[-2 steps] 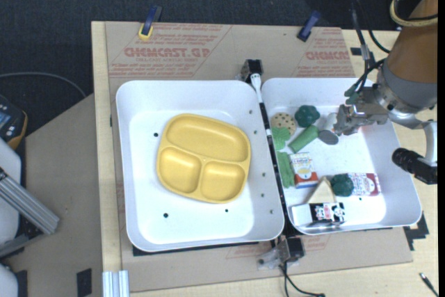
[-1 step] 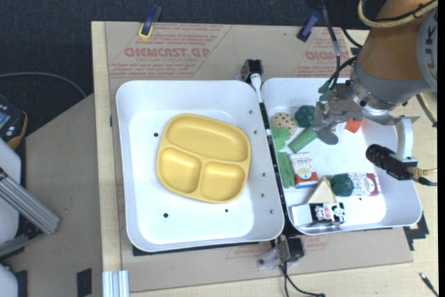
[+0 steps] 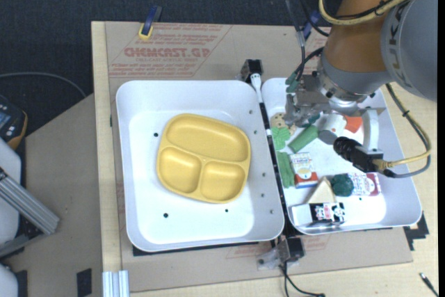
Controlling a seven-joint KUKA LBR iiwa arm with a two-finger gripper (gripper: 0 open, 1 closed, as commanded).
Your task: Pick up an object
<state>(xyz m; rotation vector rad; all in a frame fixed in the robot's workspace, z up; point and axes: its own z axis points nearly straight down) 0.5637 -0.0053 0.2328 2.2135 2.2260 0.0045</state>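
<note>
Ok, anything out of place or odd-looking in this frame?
Nothing damaged or spilled. The yellow divided plate lies alone, skewed, in the left bin; small items sit jumbled in the right bin beneath the arm.

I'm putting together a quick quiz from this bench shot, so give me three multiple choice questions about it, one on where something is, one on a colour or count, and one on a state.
1. Where does the yellow plate lie?
A. in the left bin
B. in the right bin
C. on the floor

2. How many compartments does the plate have?
A. two
B. three
C. five

3. Where is the arm's wrist?
A. over the left bin
B. clear of the bench
C. low over the right bin

Answers: 1 A, the plate lies in the left bin. 2 B, ridges split it into one large and two smaller sections. 3 C, the wrist hangs above the clutter there.
</note>
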